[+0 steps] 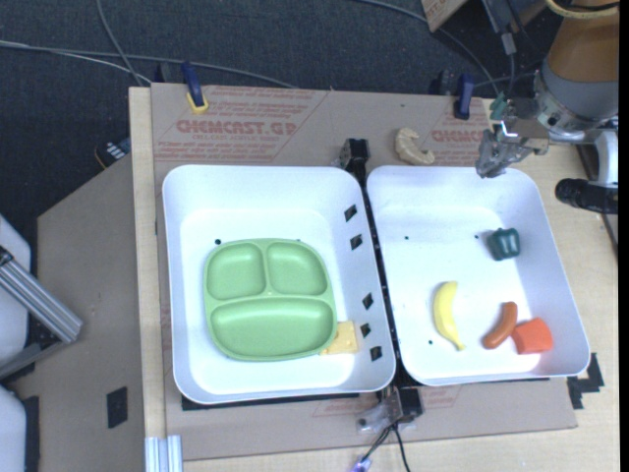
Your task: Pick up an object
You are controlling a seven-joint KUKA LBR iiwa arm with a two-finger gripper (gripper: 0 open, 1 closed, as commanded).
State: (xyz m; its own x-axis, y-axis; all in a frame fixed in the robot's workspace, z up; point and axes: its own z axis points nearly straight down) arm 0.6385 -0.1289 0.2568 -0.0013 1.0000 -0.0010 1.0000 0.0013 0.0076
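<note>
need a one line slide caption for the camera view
End effector over the right bin's far edge; banana, sausage inside, green tray in left bin.

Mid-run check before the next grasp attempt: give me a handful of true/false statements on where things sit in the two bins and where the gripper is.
1. The green divided plate lies in the left bin. True.
2. The banana lies in the left bin. False: it lies in the right bin.
3. The gripper is above the right bin's far edge. True.
4. The sausage touches the banana. False: they lie apart; the sausage is beside the orange block.
5. The dark green object sits on the plate. False: it rests in the right bin.
</note>
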